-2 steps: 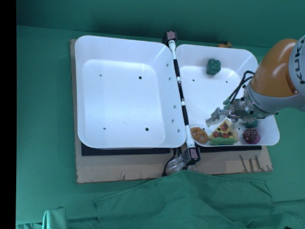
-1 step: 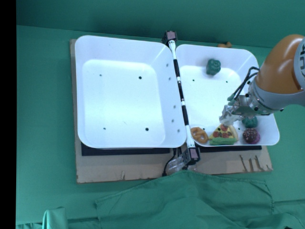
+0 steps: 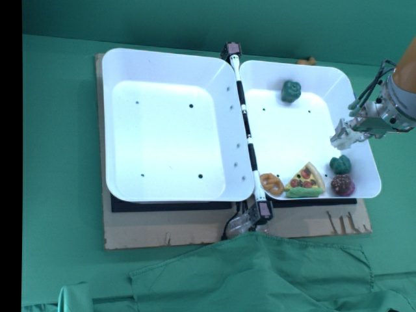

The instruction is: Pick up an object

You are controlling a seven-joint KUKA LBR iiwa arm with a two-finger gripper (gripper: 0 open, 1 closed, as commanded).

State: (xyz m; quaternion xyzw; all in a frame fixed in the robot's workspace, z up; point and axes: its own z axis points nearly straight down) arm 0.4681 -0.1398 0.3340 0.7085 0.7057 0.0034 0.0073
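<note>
My pincer hovers over the right bin's far edge; its grip state is unreadable, my arm cut off.

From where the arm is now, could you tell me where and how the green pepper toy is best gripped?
Grip the green pepper across its rounded body, coming straight down from above. It sits alone near the far wall of the right bin, with bare floor all round, so the claw probably has room on either side.
</note>
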